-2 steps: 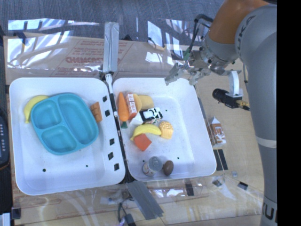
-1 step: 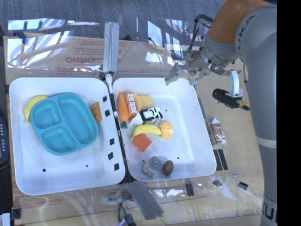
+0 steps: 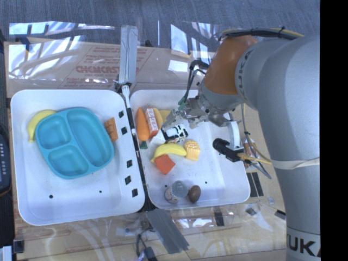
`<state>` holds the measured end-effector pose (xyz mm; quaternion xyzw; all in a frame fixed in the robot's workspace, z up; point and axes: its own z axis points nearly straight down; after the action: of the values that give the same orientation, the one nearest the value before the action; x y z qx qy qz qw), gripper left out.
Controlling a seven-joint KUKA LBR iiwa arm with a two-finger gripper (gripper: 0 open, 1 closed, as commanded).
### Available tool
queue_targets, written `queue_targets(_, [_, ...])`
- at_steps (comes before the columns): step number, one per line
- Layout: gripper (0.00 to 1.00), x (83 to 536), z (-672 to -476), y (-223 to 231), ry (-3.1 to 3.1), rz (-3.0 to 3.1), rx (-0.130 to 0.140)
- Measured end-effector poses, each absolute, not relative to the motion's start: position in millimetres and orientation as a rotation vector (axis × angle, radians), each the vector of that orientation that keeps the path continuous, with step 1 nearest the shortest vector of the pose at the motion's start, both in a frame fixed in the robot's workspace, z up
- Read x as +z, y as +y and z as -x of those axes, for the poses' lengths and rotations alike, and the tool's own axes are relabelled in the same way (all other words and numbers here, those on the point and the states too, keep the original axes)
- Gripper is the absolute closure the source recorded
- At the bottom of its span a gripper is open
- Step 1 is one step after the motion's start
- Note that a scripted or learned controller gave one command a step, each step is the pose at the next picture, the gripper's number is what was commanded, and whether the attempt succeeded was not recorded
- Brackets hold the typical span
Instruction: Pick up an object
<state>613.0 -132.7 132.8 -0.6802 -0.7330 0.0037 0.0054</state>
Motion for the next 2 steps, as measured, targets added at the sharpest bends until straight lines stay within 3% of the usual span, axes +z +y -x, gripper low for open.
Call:
queue_targets(1, [0.0, 108.9, -554.4, -105.8, -2.296, 2.197, -0.035])
queue_targets(2, [0.0, 106.9, -605.6, -101.9, -2.267, 2.207, -0.022])
